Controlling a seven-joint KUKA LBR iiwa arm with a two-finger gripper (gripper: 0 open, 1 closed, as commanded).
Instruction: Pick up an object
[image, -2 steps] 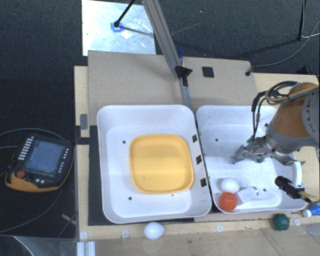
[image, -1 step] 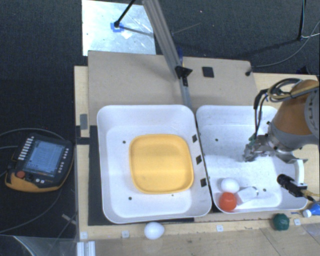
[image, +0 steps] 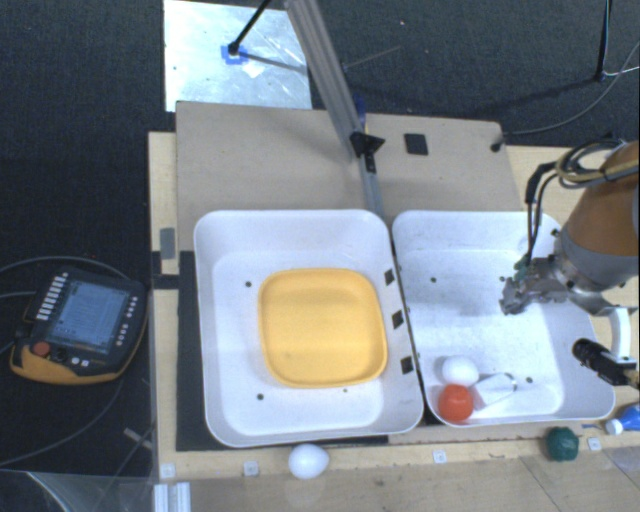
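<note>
Gripper (image: 520, 292) hangs over the right part of the right bin (image: 440, 235), its dark metal tip above bare white floor near the bin's right wall, and whether it is spread or closed cannot be told from this slanted view; nothing is seen in its grasp. Going from the left of the scene, a control pendant (image: 75, 325) with a lit screen and a yellow underside lies on the dark floor beside the bench, its cable curling away. Next comes the left bin (image: 225, 400), which holds a square yellow plate (image: 323, 325) lying flat near its middle. Just outside that bin's front edge, on the bench, sits a white egg-shaped object (image: 308, 460). In the right bin, the things to pick lie in the front left corner: a white ball (image: 460, 371) and a red ball (image: 456, 402) touching or nearly touching each other, the red one nearer the front rim, with a small clear or wiry item (image: 497, 384) just to their right. These lie below and to the left of the gripper in the view, well apart from it. Farther right, a dark green ball (image: 562, 443) rests on the bench outside the bin's front right corner. The arm (image: 600, 225), grey with its orange band, enters from the right edge.
</note>
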